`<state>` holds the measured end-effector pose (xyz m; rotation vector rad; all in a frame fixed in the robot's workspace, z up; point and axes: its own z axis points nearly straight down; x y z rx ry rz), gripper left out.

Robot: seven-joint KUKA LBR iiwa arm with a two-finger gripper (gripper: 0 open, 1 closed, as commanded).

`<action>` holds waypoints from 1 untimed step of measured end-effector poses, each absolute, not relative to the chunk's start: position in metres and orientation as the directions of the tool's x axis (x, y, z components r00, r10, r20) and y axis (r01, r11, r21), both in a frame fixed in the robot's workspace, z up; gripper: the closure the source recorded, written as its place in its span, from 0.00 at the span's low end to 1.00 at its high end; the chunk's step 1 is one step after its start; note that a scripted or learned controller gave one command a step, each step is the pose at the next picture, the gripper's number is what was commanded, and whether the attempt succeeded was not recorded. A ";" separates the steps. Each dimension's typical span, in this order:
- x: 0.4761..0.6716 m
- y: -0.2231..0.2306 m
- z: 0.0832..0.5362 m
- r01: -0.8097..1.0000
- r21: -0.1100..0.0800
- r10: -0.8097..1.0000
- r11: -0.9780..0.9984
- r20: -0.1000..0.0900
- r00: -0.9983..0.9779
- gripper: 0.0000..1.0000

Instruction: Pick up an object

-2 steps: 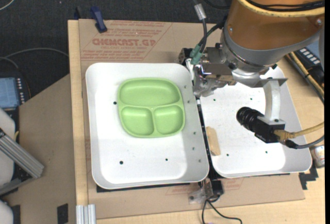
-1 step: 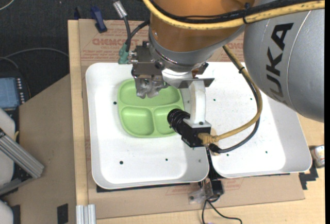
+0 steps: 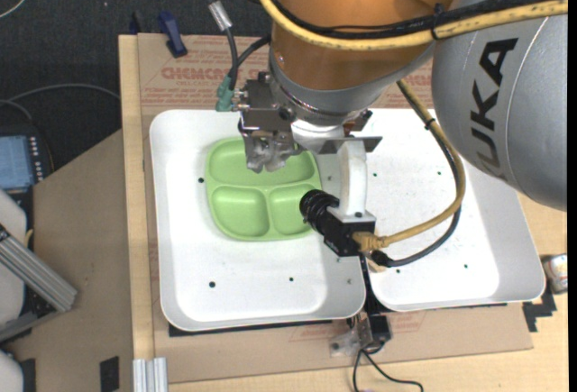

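Observation:
A light green divided plate (image 3: 252, 201) with three compartments lies in the left white bin (image 3: 185, 228), toward its right side. My gripper (image 3: 264, 156) hangs low over the plate's far compartment, right above or touching its surface. The grey arm with its orange band covers the plate's far right edge and most of what lies behind it. The gripper's tips are dark and blurred against the plate.
The right white bin (image 3: 469, 264) lies beside the left one, its upper part hidden by the arm. A black cable fitting and yellow hose (image 3: 343, 232) hang over the seam between the bins. Both bins rest on a cardboard sheet (image 3: 144, 93).

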<state>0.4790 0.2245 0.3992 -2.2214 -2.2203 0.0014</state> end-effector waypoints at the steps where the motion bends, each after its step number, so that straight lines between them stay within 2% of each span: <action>1: 0.479 0.171 0.386 1.000 -0.004 1.000 -0.006 -0.002 0.006 1.00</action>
